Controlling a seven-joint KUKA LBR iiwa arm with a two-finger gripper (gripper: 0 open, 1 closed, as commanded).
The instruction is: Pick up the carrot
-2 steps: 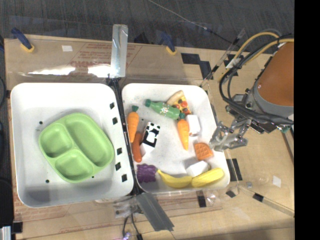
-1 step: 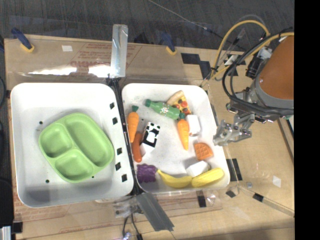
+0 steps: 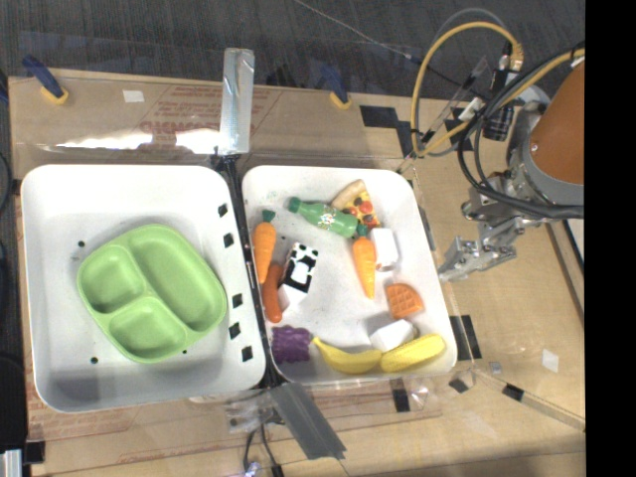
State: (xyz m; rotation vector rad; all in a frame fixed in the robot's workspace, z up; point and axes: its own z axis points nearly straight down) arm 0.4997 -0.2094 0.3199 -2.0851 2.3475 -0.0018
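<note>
Two orange carrots lie in the right bin [image 3: 425,266]. One carrot [image 3: 263,249] is by the bin's left wall, lying lengthwise, with a darker orange-red piece [image 3: 272,298] just below it. The other carrot [image 3: 365,265] is right of centre, tip pointing down, next to a white block [image 3: 386,248]. My gripper [image 3: 475,252] hangs outside the bin, over the bench to the right of its right wall, level with the second carrot and apart from it. Nothing shows in the gripper.
The right bin also holds a green bottle [image 3: 324,217], pizza slice [image 3: 356,201], black-and-white box [image 3: 300,267], orange wedge [image 3: 404,299], white cube [image 3: 391,333], bananas [image 3: 379,355] and purple grapes [image 3: 291,343]. A green divided plate [image 3: 150,291] sits in the left bin [image 3: 40,266].
</note>
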